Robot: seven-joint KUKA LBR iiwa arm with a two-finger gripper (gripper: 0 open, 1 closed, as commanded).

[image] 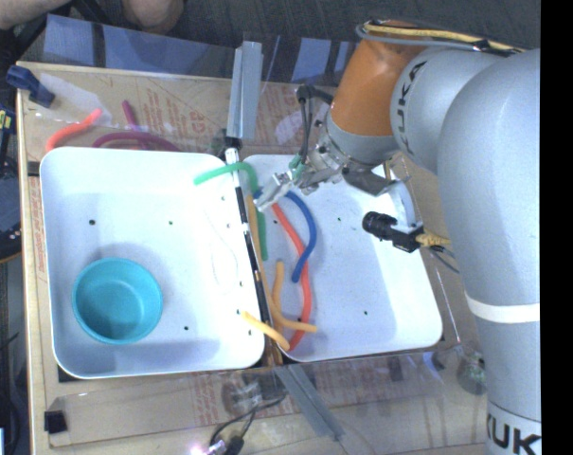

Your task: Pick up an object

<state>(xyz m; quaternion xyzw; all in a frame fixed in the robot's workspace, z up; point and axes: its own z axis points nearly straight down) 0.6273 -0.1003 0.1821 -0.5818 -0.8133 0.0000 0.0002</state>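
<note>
Nearest, at six o'clock in the right bin, orange straws look light, bendy and slick, best pinched mid-length; farther, at eleven, my gripper hangs over the blue one, opening unclear.

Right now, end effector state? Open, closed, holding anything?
End effector: cannot be told whether open or closed. It sits low over the right bin, by the green strip; no object visibly held.
</note>
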